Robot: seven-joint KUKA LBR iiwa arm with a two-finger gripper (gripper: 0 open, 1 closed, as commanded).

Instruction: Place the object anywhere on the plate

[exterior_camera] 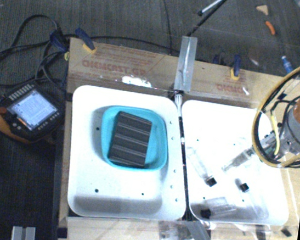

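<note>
Clear plastic bits [221, 207] are lying along the near edge of the right bin [215, 126], with small black caps [211, 181] scattered just beyond them. That bin is sitting on the bench [119, 65] beside the left bin [74, 189], the two touching along a metal strip [186, 66] that is running toward the far side. In the left bin a blue plate [160, 146] is resting near the middle, and a dark ribbed block [130, 139] is lying flat on it, well inside the plate's rim. At the right edge the arm [298, 132] is reaching in over the right bin, with yellow and black cables [266, 122] looping around its wrist. Its pincer [238, 159] is pointing down and left toward the bin floor, and appears to have nothing in it, though how far apart the fingers are is too blurred to tell. On the floor to the left, a handheld control unit [26, 113] with a lit screen is lying among black cables [17, 42].
</note>
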